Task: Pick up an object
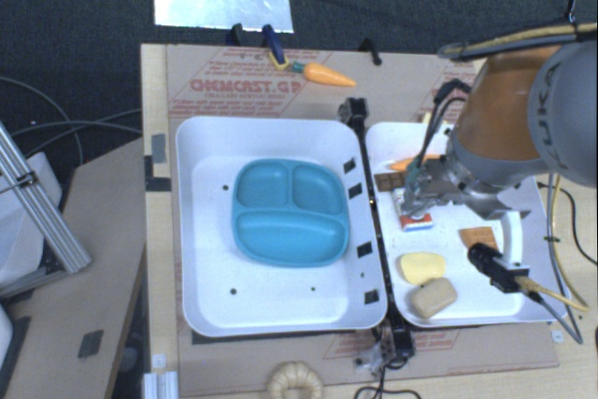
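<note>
While the grey arm [523, 121] reaches in from your right, note that its gripper [412, 201] sits low in the right bin [388, 141], near that bin's left wall and about midway along it. Directly under the gripper lies a small red-white-blue piece [417, 221], flat on the bin floor, touching or all but touching the gripper; from this slant you cannot tell which. Gripper state: you cannot tell whether it is open, closed or clamped on anything, since the wrist body blocks your line of sight from above. Other items in the right bin: an orange piece [400, 165] just behind the gripper, partly hidden by it; a brown block [476, 236] to the right of the red-white-blue piece, near it but apart; a yellow lump [422, 267] in front of the gripper; a tan lump [434, 297] just in front of the yellow one, the two touching or nearly so, close to the front rim. Left bin [215, 294]: one blue divided plate [290, 212] with three compartments, lying flat at the centre. Outside the bins, on the cardboard sheet [234, 89] behind them, a toy carrot [322, 75] lies on its side, well apart from the gripper
</note>
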Robot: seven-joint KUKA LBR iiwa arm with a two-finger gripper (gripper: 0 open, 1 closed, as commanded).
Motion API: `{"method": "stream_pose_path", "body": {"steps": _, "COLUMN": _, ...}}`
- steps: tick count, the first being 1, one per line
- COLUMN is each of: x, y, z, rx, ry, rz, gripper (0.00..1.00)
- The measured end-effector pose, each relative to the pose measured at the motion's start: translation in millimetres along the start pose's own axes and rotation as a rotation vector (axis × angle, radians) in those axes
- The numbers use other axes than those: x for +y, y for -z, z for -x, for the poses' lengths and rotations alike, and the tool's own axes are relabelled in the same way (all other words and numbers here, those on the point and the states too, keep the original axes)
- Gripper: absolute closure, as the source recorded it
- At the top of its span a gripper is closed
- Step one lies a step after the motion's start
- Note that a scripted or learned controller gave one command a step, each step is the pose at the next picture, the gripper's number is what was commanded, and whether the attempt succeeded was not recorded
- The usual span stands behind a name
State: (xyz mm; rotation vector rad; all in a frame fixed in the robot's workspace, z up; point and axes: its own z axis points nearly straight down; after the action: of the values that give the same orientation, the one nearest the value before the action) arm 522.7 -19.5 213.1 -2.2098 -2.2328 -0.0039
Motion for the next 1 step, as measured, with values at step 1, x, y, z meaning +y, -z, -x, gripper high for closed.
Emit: {"method": "stream_pose_path", "body": {"steps": 1, "x": 22.2, "y": 13.4, "z": -46.1, "rx": 0.0, "ry": 0.0, "rz": 0.002, "gripper": 1.0}}
